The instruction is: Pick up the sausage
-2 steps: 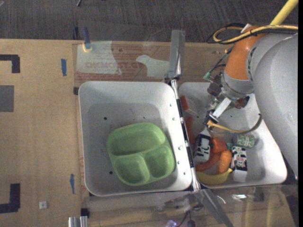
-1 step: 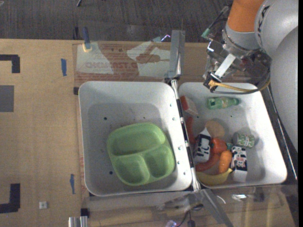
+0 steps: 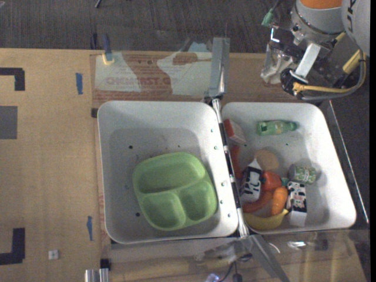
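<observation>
The sausage (image 3: 254, 205), a curved red toy, lies at the right bin's (image 3: 335, 157) seven o'clock, tucked under the carrot (image 3: 278, 200) against the banana (image 3: 265, 220). Probably light, stiff and slick; its bare left end suits grasping. The gripper (image 3: 276, 69) hangs beyond twelve o'clock; its opening cannot be told.

The arm (image 3: 358, 4) carries dark letters at the upper right edge, cut off; "UK" is legible. The cardboard sheet (image 3: 147, 75) behind the left bin bears faded reddish print, too blurred to read. The small black-and-white cartons (image 3: 252, 182) in the right bin carry dark markings that cannot be made out.
</observation>
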